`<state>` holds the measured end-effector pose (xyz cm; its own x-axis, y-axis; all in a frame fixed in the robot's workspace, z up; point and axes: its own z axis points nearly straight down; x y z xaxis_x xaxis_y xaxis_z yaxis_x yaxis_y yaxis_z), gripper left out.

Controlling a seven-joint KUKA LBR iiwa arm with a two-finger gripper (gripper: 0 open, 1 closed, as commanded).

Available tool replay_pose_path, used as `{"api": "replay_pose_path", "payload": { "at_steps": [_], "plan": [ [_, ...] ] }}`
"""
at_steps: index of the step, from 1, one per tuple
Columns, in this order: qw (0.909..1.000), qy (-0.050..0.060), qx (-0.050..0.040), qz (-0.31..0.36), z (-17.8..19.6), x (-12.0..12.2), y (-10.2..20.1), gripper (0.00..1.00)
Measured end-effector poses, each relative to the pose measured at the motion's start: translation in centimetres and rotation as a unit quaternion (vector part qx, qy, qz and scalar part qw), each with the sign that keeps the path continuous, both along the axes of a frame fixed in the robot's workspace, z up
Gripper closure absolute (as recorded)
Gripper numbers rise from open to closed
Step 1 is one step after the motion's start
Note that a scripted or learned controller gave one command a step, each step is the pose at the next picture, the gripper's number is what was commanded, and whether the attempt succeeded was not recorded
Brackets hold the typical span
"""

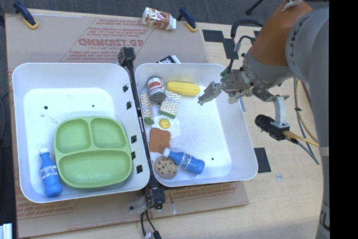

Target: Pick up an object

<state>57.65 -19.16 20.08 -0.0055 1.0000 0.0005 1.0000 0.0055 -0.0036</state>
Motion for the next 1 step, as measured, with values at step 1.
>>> {"api": "replay_pose_path", "payload": {
  "at_steps": [1],
  "plan": [
    [1.0, 0.001, 0.0003, 0.002, -0.94, -4.56, 14.18, 0.0]
  ]
}}
